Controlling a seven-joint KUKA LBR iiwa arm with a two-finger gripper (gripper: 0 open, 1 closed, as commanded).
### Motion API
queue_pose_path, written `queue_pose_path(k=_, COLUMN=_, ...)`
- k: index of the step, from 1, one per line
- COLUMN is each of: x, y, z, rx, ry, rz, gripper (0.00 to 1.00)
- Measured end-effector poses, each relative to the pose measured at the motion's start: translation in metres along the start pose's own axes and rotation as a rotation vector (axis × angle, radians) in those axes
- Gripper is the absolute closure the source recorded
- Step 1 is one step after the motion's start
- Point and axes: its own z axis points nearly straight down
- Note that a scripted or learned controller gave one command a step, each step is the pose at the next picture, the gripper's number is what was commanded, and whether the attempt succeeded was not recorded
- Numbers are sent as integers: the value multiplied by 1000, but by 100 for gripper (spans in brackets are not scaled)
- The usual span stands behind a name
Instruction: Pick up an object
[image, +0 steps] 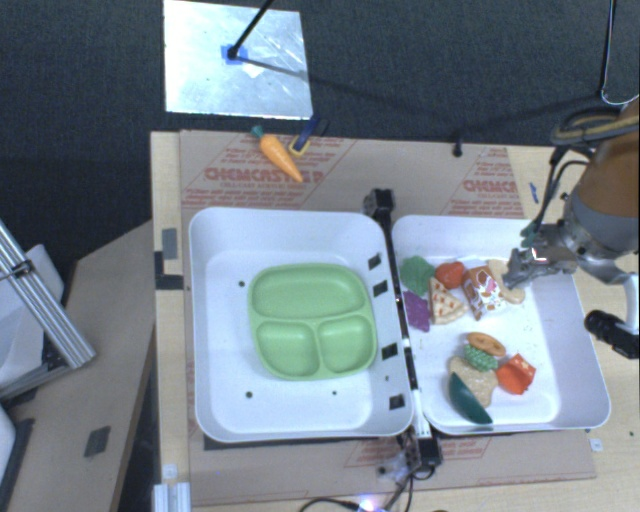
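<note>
In right bin | hand beside toy pile | right side bare

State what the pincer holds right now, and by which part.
Cannot be told. The pincer sits low over the right bin, beside the toy food pile, but nothing is visibly between its fingers.

A grey arm is seen at the right edge, banded in orange above the wrist, with a rounded metallic collar below the band. Dark cables are looped beside the orange section. A small grey gripper of blocky metal parts is fitted at the wrist end.
</note>
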Motion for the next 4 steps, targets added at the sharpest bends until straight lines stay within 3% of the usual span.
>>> queue_pose_path(k=2, x=100, y=19, z=-11, rx=0, ry=2, rz=-5, gripper=100)
queue_pose_path(k=3, x=138, y=26, z=11, rx=4, ry=2, rz=-3, gripper=100)
queue_pose_path(k=4, x=141, y=30, z=5, rx=2, ry=1, rz=-1, gripper=100)
